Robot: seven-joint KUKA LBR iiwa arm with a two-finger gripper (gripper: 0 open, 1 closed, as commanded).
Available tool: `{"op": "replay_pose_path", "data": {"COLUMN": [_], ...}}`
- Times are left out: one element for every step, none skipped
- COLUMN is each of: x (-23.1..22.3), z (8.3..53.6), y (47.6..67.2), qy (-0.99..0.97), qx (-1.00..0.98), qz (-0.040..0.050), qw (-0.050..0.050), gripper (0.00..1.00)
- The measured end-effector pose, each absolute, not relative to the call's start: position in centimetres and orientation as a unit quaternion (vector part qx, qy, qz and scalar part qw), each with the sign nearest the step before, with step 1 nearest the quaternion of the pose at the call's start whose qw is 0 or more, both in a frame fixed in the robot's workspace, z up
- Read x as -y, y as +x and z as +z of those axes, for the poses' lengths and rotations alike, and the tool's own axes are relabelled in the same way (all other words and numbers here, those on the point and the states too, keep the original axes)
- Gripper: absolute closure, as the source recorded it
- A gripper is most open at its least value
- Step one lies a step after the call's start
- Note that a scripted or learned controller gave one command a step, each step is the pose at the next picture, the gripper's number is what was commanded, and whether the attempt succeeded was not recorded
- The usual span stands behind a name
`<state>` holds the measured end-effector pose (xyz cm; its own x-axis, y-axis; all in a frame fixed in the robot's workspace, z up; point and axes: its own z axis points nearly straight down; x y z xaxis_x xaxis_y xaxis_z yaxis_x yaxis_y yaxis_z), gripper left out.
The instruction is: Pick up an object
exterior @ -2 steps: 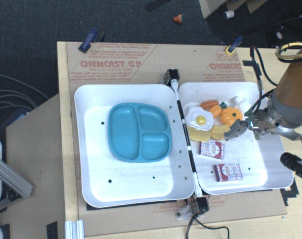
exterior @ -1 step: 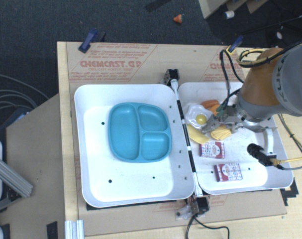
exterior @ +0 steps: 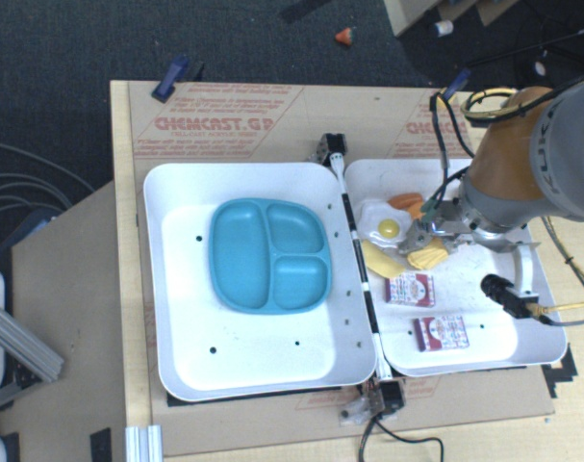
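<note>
Nearest us in the right bin [exterior: 546,349]: a red-and-white packet [exterior: 440,333], long axis left-right, print too small to read. A second red-and-white packet [exterior: 411,290] sits just beyond it, same orientation, also unreadable. We see red "CHEMCAST" lettering on the brown sheet [exterior: 215,123] under the bins, at the far side; the rest of that line is blurred.

Past the packets: a yellow banana-like piece [exterior: 381,261] by the bin's left wall, long axis running far-left to near-right; a ridged yellow piece [exterior: 428,256] right of it; a fried-egg toy [exterior: 389,227]; an orange piece [exterior: 405,201] farthest back.

Gripper [exterior: 433,231] is down over the ridged yellow piece and the egg, arm coming from the right. We cannot tell its opening or whether it grips anything.

Left bin [exterior: 176,258] has a blue divided tray [exterior: 269,255], centred.
</note>
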<state>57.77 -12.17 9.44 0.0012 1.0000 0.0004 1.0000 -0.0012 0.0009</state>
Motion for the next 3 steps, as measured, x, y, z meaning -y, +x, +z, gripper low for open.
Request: {"op": "replay_pose_path", "data": {"x": [5.7,2.3,4.0], "z": [18.5,22.8,26.1], "y": [51.0,55.1,53.4], "qy": [0.707,0.707,0.707], "qx": [-0.708,-0.707,-0.707], "qz": [-0.0003,0.0002,0.0001], "qw": [-0.002,0.0,0.001], "gripper": [1.0,1.0,1.0]}}
